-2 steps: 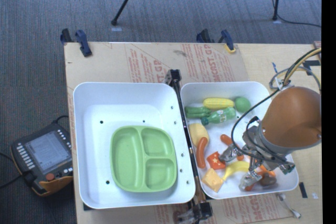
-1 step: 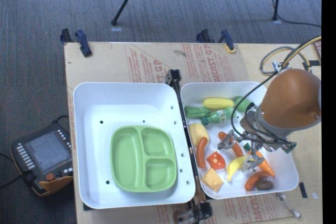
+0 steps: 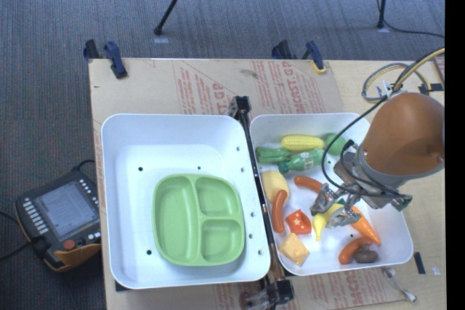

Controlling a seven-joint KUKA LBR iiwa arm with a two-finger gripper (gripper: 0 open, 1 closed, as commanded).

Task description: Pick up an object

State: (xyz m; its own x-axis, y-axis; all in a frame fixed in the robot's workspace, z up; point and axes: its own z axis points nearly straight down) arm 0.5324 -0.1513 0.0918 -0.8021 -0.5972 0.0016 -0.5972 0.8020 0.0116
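**Over the right bin: gripper lowered into the toy food, grasp not confirmed**

Over the right shallow white plastic bin (image 3: 404, 247), you will find the two-finger metal gripper (image 3: 336, 205) lowered among the toy food, with the grey arm and its orange band (image 3: 404, 133) directly above it. The jaws stand apart; a small yellow banana-shaped toy (image 3: 320, 223) lies right at the fingertips, but it is not visibly clamped between them. Treat the grasp as unconfirmed.

Judge the current step as the grasp approach: the gripper is at picking height and no object is lifted.

Note the neighbouring items, all close together:
- an orange carrot-shaped toy (image 3: 365, 229) just right of the gripper;
- a red wedge-shaped toy (image 3: 298, 221) just left of the banana;
- a yellow corn-cob toy (image 3: 301, 143) and a green bottle-shaped toy (image 3: 299, 162) farther back in the bin.

The left shallow white plastic bin (image 3: 131, 149) holds a green three-compartment plastic tray (image 3: 197, 220) and is not involved.

The next move calls for closing the jaws squarely on one item, most likely the banana, then raising straight up. Expect crowding to be the main risk: a finger may land on the carrot or the red wedge and push the target aside.
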